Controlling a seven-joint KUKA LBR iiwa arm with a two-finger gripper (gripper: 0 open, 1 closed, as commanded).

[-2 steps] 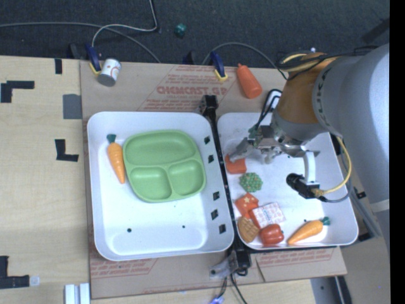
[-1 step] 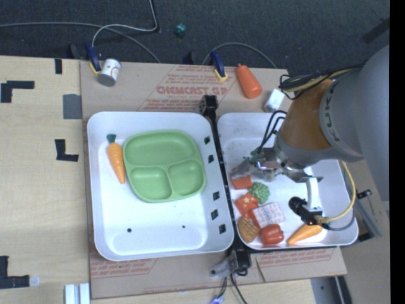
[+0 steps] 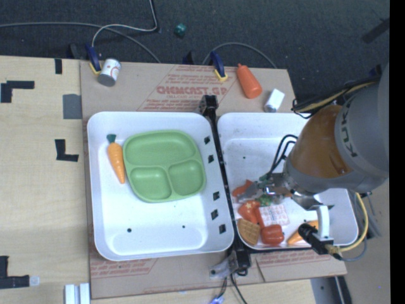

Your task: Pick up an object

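The arm reaches into the right bin (image 3: pixel 354 230), and its gripper (image 3: pixel 269 192) hangs low over a heap of toy food crowded against that bin's near wall; whether it is released or clenched on anything cannot be told, since the wrist hides the tip. The heap holds a small orange-red piece (image 3: pixel 242 189) just left of the gripper, a red tomato-like piece (image 3: pixel 273 234) below it, a waffle-patterned brown biscuit (image 3: pixel 249 234) at the bin's near-left corner, and a flat pale packet (image 3: pixel 276 215) between them. These look like light, hollow plastic toys: stiff, smooth and likely slippery, so a rounded one could squirt out of a pinch unless taken across its middle. The orange-red piece seems the nearest candidate, lying almost touching the gripper's left side, and its narrow body should suit a grip across its short axis. The pieces lie so close together that the fingers may well nudge a neighbour. The left bin (image 3: pixel 101 170), beyond the divider from the right bin, holds a green plate (image 3: pixel 166 165) and a toy carrot (image 3: pixel 116 160).
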